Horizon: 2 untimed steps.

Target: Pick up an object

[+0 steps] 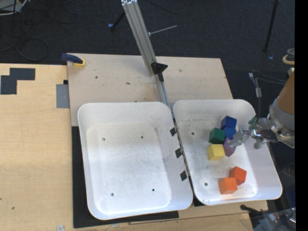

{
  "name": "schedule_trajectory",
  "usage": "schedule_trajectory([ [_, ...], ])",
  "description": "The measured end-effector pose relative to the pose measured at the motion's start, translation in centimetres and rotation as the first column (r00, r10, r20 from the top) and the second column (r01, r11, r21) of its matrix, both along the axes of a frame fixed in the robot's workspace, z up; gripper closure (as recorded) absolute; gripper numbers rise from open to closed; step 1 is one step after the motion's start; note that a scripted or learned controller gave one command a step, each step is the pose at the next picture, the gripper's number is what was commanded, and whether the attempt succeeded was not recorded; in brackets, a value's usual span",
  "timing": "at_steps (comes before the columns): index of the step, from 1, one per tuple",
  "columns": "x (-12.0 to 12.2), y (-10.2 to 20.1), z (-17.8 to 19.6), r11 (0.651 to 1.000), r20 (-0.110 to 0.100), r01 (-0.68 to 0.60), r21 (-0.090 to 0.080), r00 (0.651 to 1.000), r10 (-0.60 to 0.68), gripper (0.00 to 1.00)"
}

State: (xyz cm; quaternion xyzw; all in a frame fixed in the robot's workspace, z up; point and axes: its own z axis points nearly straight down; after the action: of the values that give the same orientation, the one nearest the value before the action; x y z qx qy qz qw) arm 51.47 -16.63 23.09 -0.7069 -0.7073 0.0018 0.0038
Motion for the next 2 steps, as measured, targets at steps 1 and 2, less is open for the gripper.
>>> schedule_trajectory([
  [1,0.1,-0.1,0.2,1.000,0.005,0.002,-0.001,1.000,-0.002,0.00],
  [2,0.4,0.7,-5.8,1.000,-0.001,0.000,0.000,1.000,0.000,0.00],
])
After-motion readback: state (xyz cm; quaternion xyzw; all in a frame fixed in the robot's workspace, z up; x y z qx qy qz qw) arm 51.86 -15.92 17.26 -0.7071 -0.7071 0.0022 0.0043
